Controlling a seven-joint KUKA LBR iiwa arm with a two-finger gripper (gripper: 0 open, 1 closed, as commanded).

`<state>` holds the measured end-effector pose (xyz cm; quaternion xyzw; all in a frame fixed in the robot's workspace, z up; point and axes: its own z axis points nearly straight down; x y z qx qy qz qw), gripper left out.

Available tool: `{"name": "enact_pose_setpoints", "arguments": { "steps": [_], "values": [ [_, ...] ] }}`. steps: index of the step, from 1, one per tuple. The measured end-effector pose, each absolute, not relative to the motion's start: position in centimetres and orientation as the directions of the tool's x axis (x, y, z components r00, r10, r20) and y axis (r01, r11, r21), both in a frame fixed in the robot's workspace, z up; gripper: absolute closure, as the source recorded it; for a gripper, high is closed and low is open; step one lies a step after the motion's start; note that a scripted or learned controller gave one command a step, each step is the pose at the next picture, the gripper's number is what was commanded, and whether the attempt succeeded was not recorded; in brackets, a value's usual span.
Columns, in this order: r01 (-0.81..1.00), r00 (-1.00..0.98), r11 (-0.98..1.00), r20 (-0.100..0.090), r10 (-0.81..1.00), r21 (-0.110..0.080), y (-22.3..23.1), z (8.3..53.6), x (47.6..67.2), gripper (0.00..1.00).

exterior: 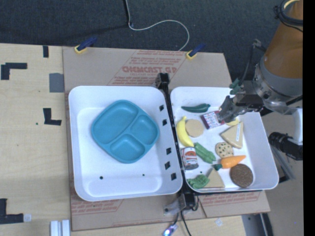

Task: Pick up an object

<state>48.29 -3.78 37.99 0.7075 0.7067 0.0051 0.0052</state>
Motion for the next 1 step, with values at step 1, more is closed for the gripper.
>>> {"name": "enact_pose_setpoints", "arguments": {
  "steps": [1],
  "values": [
    [1.0, -0.01, 0.01, 0.001, 1.0, -0.009, 5.02, 31.1, 48.25, 1.0]
  ]
}}
